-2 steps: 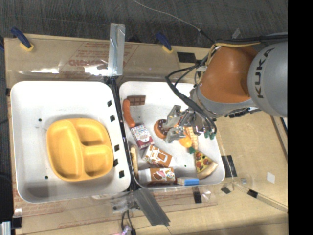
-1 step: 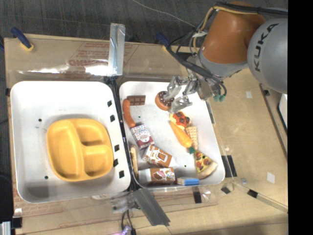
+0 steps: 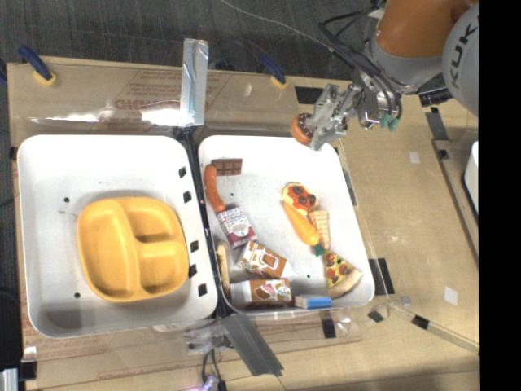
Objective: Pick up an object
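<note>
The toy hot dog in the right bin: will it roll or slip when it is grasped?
The toy hot dog looks long, round and glossy, so it may roll sideways or slip. It lies beside the bin wall, which probably crowds a grasp.

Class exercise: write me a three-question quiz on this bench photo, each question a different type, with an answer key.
1. True or false: the yellow divided tray lies in the right bin.
2. Multiple choice: the gripper is seen (A) over the yellow divided tray, (B) at the right bin's far rim beside a small round orange-brown item, (C) low among the cartons.
3. Fill in: the hot dog lies along the right bin's ____ wall.

Key: 1 false, it lies in the left bin. 2 B. 3 left.
</note>
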You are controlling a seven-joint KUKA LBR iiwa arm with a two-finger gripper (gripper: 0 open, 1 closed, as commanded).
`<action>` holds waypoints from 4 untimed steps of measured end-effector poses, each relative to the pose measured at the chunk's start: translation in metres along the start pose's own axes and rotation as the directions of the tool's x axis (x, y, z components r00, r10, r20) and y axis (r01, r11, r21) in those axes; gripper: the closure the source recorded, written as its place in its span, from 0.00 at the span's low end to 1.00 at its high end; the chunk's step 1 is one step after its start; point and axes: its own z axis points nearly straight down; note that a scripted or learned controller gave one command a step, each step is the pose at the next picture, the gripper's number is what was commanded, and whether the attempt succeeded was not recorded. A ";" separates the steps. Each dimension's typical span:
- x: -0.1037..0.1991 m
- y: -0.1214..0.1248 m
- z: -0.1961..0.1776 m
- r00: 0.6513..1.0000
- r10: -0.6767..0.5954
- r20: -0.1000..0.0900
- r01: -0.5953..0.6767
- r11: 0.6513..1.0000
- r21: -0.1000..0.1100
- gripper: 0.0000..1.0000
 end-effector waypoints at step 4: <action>0.017 0.060 0.075 0.963 0.271 -0.006 -0.271 0.963 0.000 0.00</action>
